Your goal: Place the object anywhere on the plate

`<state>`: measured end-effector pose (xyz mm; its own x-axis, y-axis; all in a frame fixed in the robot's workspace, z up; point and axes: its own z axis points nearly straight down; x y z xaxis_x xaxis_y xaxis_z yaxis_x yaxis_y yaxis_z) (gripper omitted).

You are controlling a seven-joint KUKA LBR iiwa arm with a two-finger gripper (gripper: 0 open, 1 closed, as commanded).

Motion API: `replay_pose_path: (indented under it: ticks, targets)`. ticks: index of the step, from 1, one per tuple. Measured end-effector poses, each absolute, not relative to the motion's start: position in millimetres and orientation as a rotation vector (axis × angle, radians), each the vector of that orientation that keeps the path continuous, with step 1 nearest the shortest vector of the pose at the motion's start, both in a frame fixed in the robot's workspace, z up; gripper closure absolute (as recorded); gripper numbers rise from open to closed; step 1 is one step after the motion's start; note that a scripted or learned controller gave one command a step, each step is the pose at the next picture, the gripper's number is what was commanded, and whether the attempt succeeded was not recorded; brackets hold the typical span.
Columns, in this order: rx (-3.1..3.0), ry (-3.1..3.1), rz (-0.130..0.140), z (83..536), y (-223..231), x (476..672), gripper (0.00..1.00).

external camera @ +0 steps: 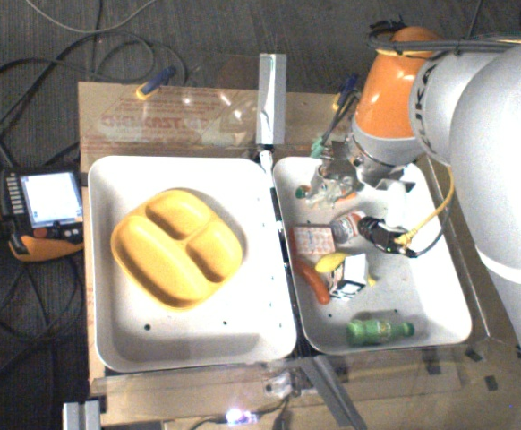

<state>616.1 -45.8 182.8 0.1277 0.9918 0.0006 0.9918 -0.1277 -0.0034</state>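
Bright overhead light; slight softness

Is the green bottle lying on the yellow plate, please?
No, the green bottle lies in the right bin, while the plate sits in the left bin.

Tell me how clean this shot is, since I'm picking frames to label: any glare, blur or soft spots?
Camera view: mostly sharp; the yellow plate is evenly lit with soft shading in its compartments. Glare shows on the clear sheet behind the bins. The end effector looks slightly soft, and small items near it are hard to read.
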Motion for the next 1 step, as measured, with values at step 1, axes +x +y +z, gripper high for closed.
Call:
replay_pose_path:
  ticks: [1]
  targets:
    - [-2.353, -2.072, 0.006, 190.6, -45.5, 615.7, 1.0]
